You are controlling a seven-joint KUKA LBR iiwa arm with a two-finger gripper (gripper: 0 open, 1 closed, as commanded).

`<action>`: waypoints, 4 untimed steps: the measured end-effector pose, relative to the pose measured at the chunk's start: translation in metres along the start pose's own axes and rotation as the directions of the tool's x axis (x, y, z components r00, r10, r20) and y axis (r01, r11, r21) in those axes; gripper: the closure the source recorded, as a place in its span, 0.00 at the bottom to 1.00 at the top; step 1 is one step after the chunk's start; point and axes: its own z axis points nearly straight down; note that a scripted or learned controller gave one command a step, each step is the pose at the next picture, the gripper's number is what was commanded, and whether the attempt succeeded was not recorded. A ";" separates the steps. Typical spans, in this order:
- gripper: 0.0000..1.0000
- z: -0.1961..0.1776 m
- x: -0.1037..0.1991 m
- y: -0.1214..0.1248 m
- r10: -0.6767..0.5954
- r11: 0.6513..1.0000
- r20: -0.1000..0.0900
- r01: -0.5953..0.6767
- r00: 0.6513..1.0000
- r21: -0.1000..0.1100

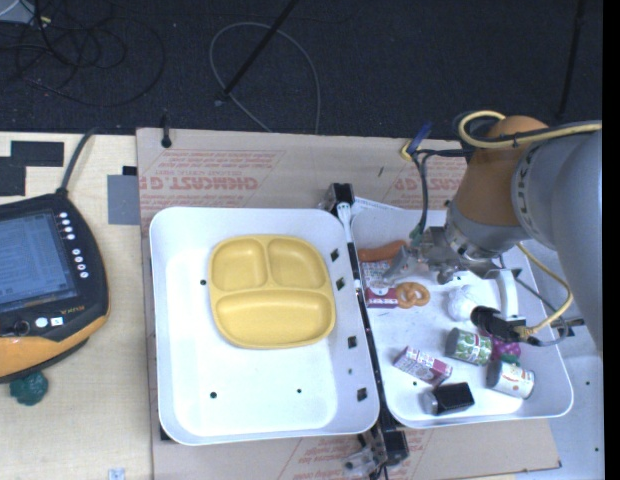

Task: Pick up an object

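My gripper (427,257) hangs low over the back left part of the right bin (550,400), below the orange band of the arm. Just left of it lies an orange sausage-shaped toy (378,252). In front of it are a brown pretzel (413,294) and a small red and white packet (380,299). A white lump (461,294) lies to the gripper's right. Nearer the front of the bin lie a green can (470,345), a small pink and white box (422,364), a black block (452,398) and a white can (513,379).
The left bin (180,368) holds a yellow divided plate (271,291). A teach pendant (40,278) lies on the bench at the far left, with a small green thing (30,389) in front of it. Clips (352,298) line the ridge between the bins.
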 end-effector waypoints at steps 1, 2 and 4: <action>0.00 0.002 -0.007 0.024 -0.005 1.000 0.000 0.005 1.000 0.010; 0.00 0.006 -0.034 -0.045 -0.002 1.000 -0.002 0.002 1.000 0.013; 0.00 0.006 -0.003 -0.047 -0.004 1.000 -0.003 0.004 1.000 0.011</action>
